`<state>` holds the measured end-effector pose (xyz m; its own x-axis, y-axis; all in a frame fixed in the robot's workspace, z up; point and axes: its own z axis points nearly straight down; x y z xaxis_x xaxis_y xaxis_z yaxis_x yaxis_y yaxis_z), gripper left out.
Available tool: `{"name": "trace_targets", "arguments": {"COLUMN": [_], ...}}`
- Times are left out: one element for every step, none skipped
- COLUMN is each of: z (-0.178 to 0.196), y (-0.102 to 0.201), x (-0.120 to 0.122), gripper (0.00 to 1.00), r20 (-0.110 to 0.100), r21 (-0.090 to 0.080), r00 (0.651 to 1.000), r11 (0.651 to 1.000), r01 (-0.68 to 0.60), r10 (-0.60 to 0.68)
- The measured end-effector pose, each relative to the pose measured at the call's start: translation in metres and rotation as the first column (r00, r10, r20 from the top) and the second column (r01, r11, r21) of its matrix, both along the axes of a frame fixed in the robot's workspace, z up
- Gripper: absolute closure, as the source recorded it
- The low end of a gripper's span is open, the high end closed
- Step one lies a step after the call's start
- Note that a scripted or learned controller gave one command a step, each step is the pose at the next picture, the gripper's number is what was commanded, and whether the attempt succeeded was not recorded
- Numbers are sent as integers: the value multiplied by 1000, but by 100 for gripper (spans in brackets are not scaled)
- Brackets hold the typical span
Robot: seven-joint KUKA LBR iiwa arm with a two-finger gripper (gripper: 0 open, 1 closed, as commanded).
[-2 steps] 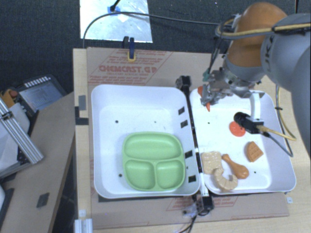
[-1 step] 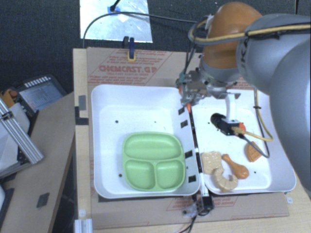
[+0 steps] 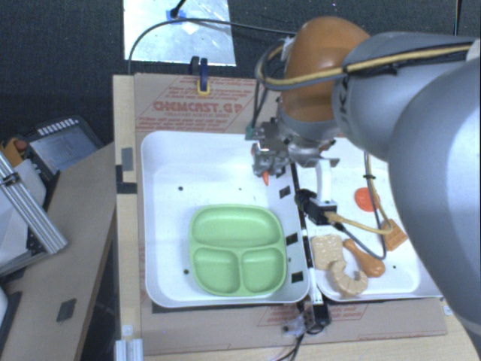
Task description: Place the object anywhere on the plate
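Observation:
The green plate (image 3: 237, 250), with three compartments, lies in the front half of the left bin (image 3: 169, 171). My gripper (image 3: 266, 165) hangs over the back right part of that bin, beyond the plate's far rim and close to the divider between the bins. A small orange-red object (image 3: 265, 177) pokes out below the fingertips, and the fingers are closed on it. Most of the object is hidden by the gripper, and nothing lies on the plate.
The right bin (image 3: 409, 273) holds a red-orange disc (image 3: 364, 198), a tan bread-like piece (image 3: 326, 250), a brown drumstick shape (image 3: 365, 259), a pale curled piece (image 3: 348, 280) and a small tan block (image 3: 395, 238). The arm covers that bin's back part.

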<state>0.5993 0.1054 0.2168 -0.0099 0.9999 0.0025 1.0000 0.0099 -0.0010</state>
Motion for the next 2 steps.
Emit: {"name": "trace_targets", "arguments": {"z": [11,17], "y": [10,22], "x": [5,4], "gripper": [100,100], "r20": [3,2], "r21": [-1,-1], "r00": [1000,1000], "r11": [1000,1000], "r01": [3,3], "r10": [-3,-3]}}
